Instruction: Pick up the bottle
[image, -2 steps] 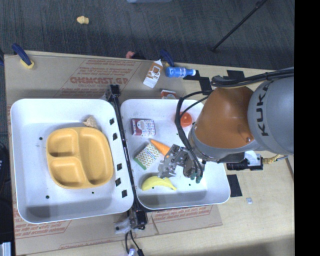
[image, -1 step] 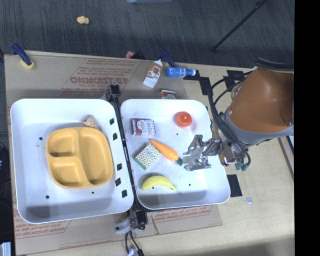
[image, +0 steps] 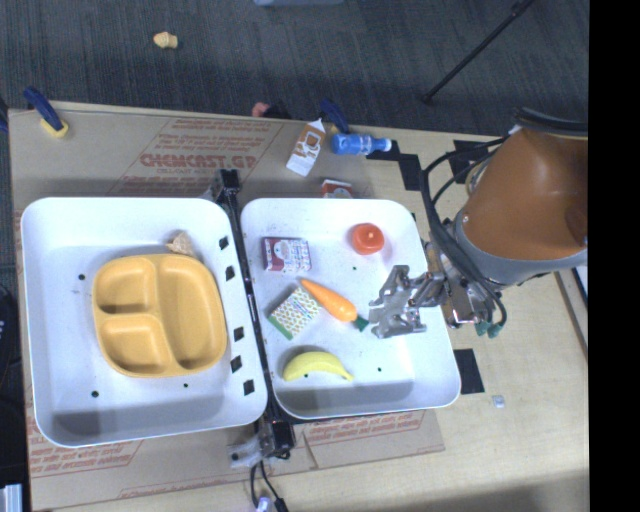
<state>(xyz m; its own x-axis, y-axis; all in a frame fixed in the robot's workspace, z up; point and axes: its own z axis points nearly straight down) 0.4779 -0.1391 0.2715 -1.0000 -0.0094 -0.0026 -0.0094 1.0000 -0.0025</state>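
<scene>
Bench (image: 520, 440) bears two white bins (image: 60, 400), blue bottle (image: 355, 145).

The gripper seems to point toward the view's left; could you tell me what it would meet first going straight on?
Likely the carrot, which lies just left of the gripper in the right bin. Height is unclear, so it might pass above it.

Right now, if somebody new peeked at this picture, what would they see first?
Probably the big yellow divided plate in the left bin. Next, the bright food toys in the right bin: an orange carrot, a yellow banana and a small red piece. The gripper hangs over that bin's right side.
</scene>
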